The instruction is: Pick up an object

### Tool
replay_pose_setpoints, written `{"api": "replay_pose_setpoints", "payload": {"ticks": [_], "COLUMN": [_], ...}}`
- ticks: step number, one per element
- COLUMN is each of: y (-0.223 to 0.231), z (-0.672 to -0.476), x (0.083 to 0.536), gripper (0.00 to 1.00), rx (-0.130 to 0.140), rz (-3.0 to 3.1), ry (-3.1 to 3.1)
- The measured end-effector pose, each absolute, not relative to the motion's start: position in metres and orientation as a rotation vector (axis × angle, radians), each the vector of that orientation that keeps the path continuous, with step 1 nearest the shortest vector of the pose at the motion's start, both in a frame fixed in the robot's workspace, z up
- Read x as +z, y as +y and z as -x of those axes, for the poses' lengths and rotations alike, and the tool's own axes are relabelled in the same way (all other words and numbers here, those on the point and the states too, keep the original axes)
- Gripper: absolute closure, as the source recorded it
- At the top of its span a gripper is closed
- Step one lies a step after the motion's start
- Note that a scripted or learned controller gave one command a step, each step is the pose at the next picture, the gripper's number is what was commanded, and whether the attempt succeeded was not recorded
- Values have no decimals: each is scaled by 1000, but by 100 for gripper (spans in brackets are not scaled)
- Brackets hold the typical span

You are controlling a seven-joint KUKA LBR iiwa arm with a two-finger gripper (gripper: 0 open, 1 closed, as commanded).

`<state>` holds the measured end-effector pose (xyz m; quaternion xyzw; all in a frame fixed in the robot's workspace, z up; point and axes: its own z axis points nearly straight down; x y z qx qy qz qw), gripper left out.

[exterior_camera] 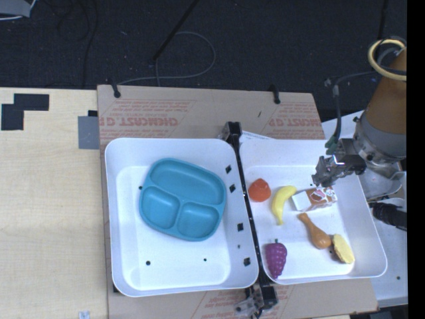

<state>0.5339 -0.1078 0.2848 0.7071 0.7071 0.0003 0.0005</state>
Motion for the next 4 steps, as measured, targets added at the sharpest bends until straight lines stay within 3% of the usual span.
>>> {"api": "replay_pose_setpoints", "payload": {"ticks": [3,4], "y": [31,79], "z": [-570,-567], "x": [240,224], "gripper": [100,100], "rx": [-6,-7], "rz": [-2221,-2221], "ry": [2230,2230]}}
